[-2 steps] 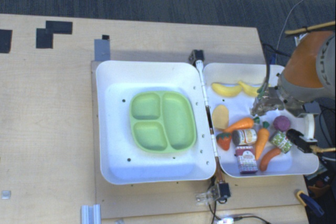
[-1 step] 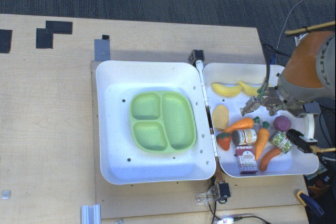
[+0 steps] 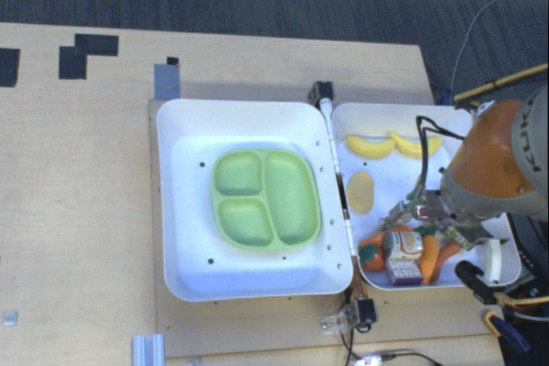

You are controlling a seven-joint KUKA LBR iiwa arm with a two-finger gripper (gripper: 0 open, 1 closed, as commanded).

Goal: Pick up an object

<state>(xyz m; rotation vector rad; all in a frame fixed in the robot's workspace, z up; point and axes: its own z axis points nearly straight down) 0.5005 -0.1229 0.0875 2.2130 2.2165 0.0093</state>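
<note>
My gripper (image 3: 426,221) hangs low over the front part of the right bin (image 3: 377,123), just above a heap of toy food. Under it stands a small can with a red and white label (image 3: 401,244), with a purple block (image 3: 403,273) at its front. An orange carrot (image 3: 431,259) lies right of the can, and a red-orange piece with a green top (image 3: 371,254) lies left of it. Nothing shows clearly between the gripper's parts. Two yellow bananas (image 3: 369,147) (image 3: 415,145) lie at the bin's far end. A pale yellow oval piece (image 3: 361,191) rests near the left wall.
The left bin (image 3: 180,201) holds a green divided plate (image 3: 266,198). The arm's orange band (image 3: 493,154) covers the right side of the right bin. Cables and clamps sit at the bench's front edge (image 3: 356,315).
</note>
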